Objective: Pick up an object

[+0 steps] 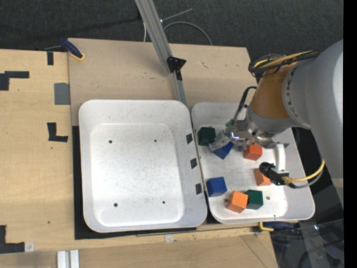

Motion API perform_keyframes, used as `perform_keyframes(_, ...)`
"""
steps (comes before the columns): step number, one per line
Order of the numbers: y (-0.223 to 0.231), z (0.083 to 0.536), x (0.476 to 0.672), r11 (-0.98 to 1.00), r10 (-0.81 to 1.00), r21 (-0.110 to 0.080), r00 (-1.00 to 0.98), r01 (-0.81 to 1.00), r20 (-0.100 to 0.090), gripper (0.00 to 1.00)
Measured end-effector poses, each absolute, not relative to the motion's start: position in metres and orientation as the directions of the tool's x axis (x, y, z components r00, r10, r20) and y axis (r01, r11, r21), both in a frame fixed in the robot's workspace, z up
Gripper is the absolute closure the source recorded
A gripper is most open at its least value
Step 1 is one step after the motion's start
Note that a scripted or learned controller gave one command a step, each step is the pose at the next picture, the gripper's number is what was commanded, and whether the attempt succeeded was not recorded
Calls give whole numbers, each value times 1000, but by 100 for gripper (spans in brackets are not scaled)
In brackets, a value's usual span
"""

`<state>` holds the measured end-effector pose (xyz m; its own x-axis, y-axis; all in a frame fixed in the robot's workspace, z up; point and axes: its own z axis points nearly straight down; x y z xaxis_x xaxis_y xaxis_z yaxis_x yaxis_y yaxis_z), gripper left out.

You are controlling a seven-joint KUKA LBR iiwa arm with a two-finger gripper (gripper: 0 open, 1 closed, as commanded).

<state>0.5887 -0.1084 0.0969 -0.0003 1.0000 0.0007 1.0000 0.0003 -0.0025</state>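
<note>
Right white bin (295,205), pincer (226,144) low over small blue block (223,150), finger state unclear

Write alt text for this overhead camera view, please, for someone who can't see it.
A grey robot arm's gripper reaches down among coloured blocks in the right white bin, right above a blue block beside a dark green block. The left white bin sits alongside.
</note>
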Motion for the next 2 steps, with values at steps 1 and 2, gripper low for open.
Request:
perform_keyframes(1, -108, 109, 589, 2, 1000, -2, -2, 1000, 1, 100)
perform_keyframes(2, -110, 171, 590, 1, 1000, 4, -1, 1000, -1, 100)
